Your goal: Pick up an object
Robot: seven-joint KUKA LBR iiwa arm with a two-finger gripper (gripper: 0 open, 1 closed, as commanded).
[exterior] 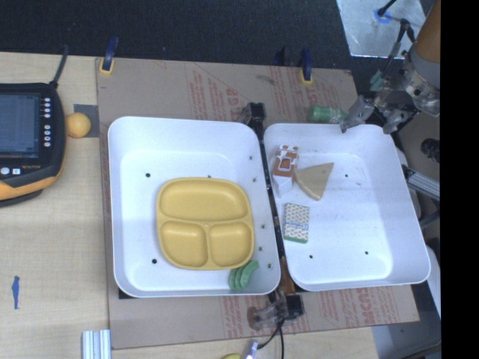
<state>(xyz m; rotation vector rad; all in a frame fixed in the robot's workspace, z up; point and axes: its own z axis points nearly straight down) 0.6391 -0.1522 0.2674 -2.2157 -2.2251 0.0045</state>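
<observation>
My gripper (372, 120) hangs over the far right corner of the right bin (389, 264), fingers spread open with nothing between them. The right bin holds a tan wedge (314, 179), a small brown and white box (285, 161) near its left wall, and a green patterned packet (296, 222) below them. All three lie well to the left of the gripper. In the left bin (135, 170) rests a yellow divided plate (204, 222), with a green leafy item (243, 275) at its near right corner.
A small green object (325, 114) lies on the cardboard just behind the right bin, left of the gripper. A teach pendant (26, 140) and a yellow ball (78, 124) sit left of the bins. Clamps (305, 64) hold the cardboard's far edge.
</observation>
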